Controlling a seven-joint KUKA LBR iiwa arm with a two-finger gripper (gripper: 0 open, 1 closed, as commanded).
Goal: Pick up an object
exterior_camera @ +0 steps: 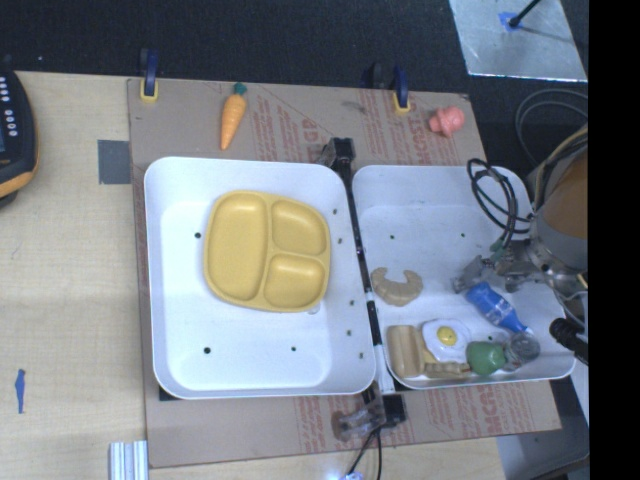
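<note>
My gripper (482, 272) reaches in from the right over the right bin (420, 193), low above its right middle. Just below it lies a blue bottle-like object (495, 306), close to the gripper tip; I cannot tell whether they touch. A tan croissant-shaped piece (397, 286) sits to the gripper's left. Along the bin's front edge lie a slice of toast (405, 348), a fried egg (445, 336), a green object (484, 357) and a small grey round piece (522, 348).
The left bin (175, 298) holds a yellow divided plate (267, 250). Behind the bins, a toy carrot (232, 116) and a pink object (447, 120) lie on the board. Black cables (495, 193) loop over the right bin's far right corner.
</note>
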